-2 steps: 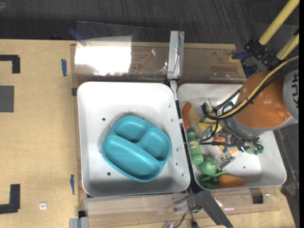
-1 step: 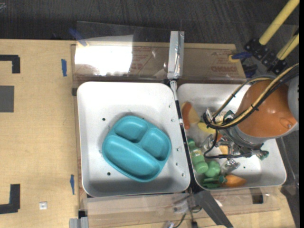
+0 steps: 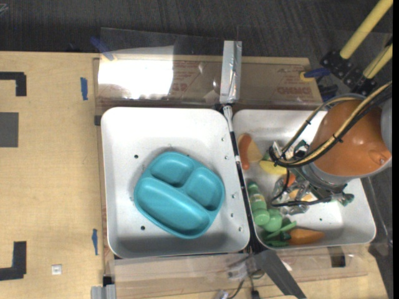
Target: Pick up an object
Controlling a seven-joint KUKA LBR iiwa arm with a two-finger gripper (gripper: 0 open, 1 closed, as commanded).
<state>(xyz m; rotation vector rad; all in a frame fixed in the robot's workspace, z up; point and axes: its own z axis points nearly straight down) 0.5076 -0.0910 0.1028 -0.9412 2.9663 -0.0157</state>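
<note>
The right bin [image 3: 361, 220] holds several small toy items: an orange piece [image 3: 248, 149] near its left wall, a yellow piece [image 3: 269, 166], a green bottle-like item [image 3: 257, 199], a green leafy piece [image 3: 277, 229] and an orange carrot-like piece [image 3: 307, 235] at the front. My gripper [image 3: 294, 195] is lowered into this bin among these items, under the orange wrist band [image 3: 349, 143]. Cables and the wrist hide its fingertips. I see nothing clearly held between them.
The left bin [image 3: 118, 129] holds a teal divided plate [image 3: 181, 193] in its middle. A low wall [image 3: 238, 173] separates the two bins. Clear plastic sheeting and a taped post [image 3: 229, 73] stand behind them. Yellow bars [image 3: 371, 17] cross the upper right.
</note>
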